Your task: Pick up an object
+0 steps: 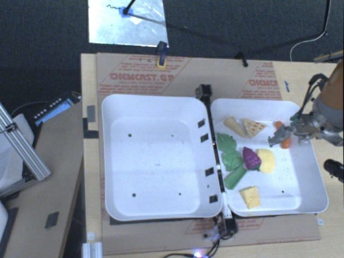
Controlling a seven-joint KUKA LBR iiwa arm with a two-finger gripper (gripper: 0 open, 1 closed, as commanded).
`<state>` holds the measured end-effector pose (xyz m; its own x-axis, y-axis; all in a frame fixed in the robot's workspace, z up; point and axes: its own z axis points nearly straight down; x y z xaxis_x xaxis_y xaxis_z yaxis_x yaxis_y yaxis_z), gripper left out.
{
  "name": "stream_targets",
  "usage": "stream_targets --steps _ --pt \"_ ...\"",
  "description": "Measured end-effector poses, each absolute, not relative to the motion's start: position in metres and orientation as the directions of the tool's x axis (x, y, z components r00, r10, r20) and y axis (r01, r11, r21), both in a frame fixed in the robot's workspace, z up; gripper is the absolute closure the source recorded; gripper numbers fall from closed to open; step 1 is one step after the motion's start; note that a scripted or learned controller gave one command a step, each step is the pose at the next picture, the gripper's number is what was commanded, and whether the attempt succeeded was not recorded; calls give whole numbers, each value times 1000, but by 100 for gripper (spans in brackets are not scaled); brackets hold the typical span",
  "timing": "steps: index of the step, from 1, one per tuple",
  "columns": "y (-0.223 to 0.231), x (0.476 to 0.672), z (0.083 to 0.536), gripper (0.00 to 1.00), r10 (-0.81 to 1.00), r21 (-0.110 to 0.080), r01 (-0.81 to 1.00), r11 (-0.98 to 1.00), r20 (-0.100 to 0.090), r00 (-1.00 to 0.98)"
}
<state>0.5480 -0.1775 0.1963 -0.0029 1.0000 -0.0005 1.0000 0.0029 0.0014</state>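
The right bin (306, 192) holds several toy foods. Two tan wedges (234, 125) (253, 127) lie at the back. Green leafy pieces (231, 159) run along its left wall. A purple piece (250, 157) rests against a round yellow one (266, 160), and a yellow block (250, 196) sits near the front. My gripper (280, 137) hangs over the back right of this bin, low, right at a small orange piece (286, 143). Just behind it lies a small red-orange bit (278, 124).
The left bin (156, 104) stands beside the right one, joined by a black clamp strip (215, 160). Both rest on a cardboard sheet (140, 74). A black cable (317, 36) loops behind the bench at the right.
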Motion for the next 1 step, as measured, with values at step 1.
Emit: stream_targets --steps 1 --pt "-178 549 208 100 1000 5 1000 6 -1 -6"
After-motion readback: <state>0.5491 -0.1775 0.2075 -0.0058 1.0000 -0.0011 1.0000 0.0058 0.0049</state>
